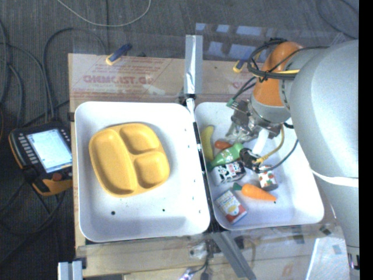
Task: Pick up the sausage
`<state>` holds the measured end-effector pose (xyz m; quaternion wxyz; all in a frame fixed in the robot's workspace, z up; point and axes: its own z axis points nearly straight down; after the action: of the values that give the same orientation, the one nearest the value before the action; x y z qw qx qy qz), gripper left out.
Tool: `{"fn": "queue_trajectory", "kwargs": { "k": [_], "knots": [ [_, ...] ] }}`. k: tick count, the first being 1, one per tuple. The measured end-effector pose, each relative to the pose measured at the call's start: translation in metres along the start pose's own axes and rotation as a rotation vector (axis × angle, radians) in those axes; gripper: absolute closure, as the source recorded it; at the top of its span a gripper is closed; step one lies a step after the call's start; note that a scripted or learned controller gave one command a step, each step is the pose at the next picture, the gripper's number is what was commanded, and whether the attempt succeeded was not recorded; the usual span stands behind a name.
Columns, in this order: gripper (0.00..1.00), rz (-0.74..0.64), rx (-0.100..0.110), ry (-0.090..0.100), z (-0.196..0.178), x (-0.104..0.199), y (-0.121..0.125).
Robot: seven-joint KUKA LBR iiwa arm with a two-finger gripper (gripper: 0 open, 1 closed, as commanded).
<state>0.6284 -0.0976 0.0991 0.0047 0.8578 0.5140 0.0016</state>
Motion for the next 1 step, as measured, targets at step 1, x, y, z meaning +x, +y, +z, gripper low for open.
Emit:
{"fn": "queue_trajectory", "kwargs": {
  "k": [1],
  "knots": [
    [1.0, -0.43, -0.011, 0.005, 0.0067, -0.0105, -0.014]
  ]
}}
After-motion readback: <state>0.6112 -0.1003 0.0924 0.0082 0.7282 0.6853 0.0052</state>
